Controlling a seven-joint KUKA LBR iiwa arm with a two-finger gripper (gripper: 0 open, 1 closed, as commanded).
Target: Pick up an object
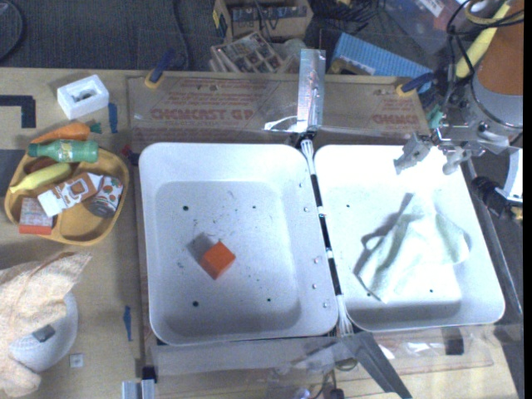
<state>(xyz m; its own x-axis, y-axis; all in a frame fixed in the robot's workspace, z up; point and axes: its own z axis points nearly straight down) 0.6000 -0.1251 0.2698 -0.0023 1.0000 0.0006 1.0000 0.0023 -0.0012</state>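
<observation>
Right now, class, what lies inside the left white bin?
Inside the left bin, one orange block sits on the floor amid dark specks. Whatever is beneath the block is covered.

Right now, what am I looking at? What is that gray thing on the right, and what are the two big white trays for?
You are looking down from a camera fixed above a workbench. The gray thing with the orange band is a robot arm reaching in from the right. At its end is its hand, two fingers spread apart with nothing between them. It hangs above the far edge of the right bin. The left bin has a small orange block lying in it; that is what the robot could pick up. The streaks in the right bin look like shadows. Off to the left sits a yellow bowl of toy food, plus a small white box.
</observation>
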